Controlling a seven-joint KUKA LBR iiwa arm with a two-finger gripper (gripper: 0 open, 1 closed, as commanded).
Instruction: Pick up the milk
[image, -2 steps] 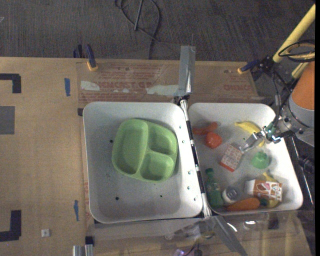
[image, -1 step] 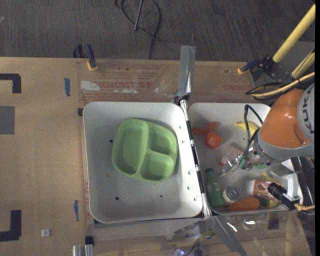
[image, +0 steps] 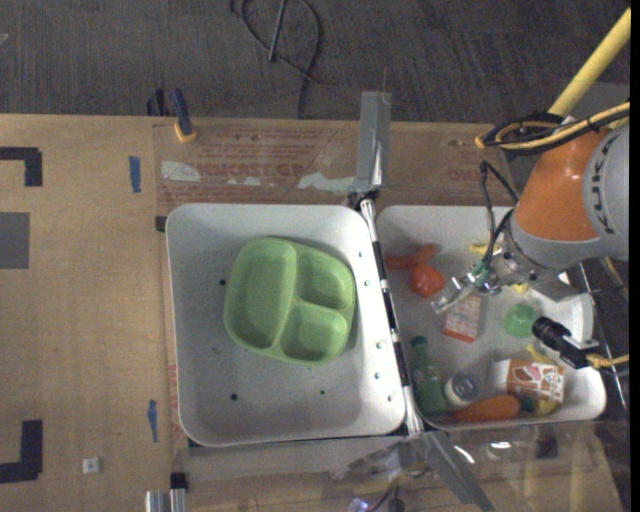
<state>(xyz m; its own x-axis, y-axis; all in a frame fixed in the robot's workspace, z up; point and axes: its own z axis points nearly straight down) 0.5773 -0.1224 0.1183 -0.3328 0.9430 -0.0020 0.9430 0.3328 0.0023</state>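
Two white bins sit side by side; the left bin (image: 190, 400) holds one green divided plate (image: 290, 298). In the right bin (image: 590, 398), the gripper (image: 478, 283) hangs just above one small milk carton (image: 463, 315), which lies directly beneath its tip; whether its fingers are apart or together cannot be told. "KUK" reads on the arm (image: 575, 200). One juice box (image: 535, 380) lies below and right, its print unreadable

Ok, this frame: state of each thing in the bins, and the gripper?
Gripper: low over the right bin, above the milk; grip not visible.
Milk: lying in the right bin, under the gripper.
Green tray: flat in the left bin.
Green bottle: on its side by the divider.
Juice box: lying flat near the front.
Carrot: lying along the front wall.
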